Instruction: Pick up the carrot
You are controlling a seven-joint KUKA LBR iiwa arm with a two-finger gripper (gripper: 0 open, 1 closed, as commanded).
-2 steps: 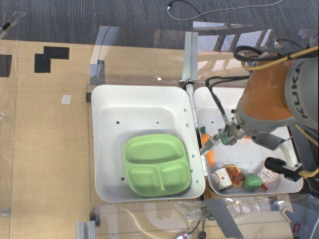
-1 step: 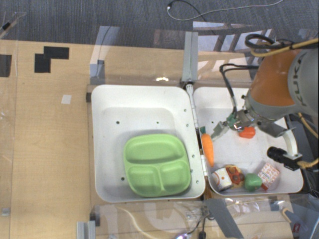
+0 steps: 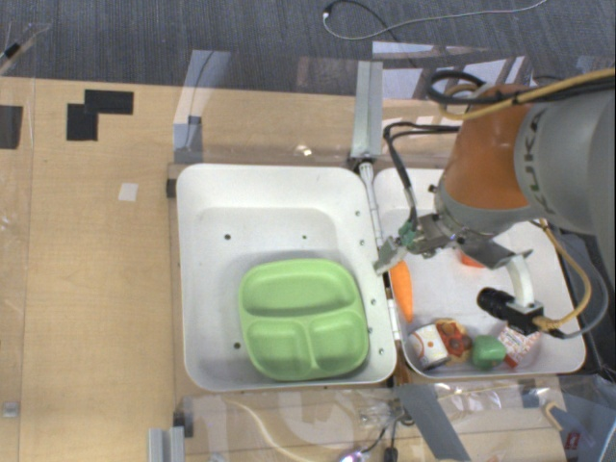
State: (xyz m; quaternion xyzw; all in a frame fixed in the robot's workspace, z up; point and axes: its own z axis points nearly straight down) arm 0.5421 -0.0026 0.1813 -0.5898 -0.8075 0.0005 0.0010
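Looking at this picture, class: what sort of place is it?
Probably a robotics lab bench: a robot arm over two white bins, toy food like a carrot, loose cables on carpet.

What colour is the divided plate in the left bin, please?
Light green, clearest in the camera view.

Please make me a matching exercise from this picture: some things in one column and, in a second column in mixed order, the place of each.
Things:
1. green tray
2. carrot
3. small can
4. gripper

Places:
a. along the left wall of the right bin
b. in the left bin, toward its front
c. just above the upper end of the orange vegetable
d. at the front edge of the right bin, below the carrot

Pairs: 1-b, 2-a, 3-d, 4-c
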